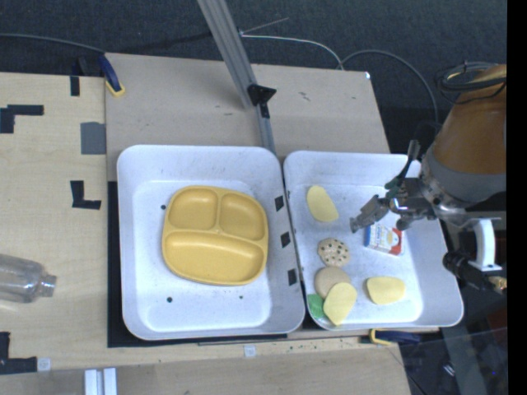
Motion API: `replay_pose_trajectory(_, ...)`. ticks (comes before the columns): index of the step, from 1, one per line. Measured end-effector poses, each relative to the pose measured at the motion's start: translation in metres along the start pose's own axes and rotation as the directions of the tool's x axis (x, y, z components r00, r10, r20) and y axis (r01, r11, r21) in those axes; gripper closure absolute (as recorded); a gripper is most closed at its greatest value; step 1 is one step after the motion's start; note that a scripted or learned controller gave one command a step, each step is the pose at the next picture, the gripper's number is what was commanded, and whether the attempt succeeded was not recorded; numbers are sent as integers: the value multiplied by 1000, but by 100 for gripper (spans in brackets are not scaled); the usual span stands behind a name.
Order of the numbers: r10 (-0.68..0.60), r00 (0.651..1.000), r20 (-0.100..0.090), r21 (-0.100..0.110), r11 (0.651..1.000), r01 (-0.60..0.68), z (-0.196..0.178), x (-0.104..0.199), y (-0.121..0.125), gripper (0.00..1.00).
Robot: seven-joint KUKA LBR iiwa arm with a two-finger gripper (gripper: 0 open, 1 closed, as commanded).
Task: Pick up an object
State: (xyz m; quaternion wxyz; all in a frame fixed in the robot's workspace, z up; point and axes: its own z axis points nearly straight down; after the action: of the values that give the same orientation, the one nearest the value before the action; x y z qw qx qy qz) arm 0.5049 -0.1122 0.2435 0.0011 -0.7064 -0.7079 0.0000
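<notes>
Dark two-finger gripper [372, 213], jaw state can't tell, hovers over right white bin [362, 171] beside small red-white-blue packet [384, 239], likely lining up a pick

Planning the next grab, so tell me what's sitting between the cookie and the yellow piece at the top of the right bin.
Nothing: in the camera view, bare white bin floor separates the cookie from the yellow piece.
</notes>
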Motion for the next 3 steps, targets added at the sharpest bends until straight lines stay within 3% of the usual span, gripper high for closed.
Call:
replay_pose_trajectory(1,-2,1000,-1,1,1000,2,-10,1,0,100)
replay_pose_trajectory(2,-3,1000,0,6,1000,3,59,48,34,100)
replay_pose_trajectory(3,-5,1000,1,-8,1000,5,21,89,108,100)
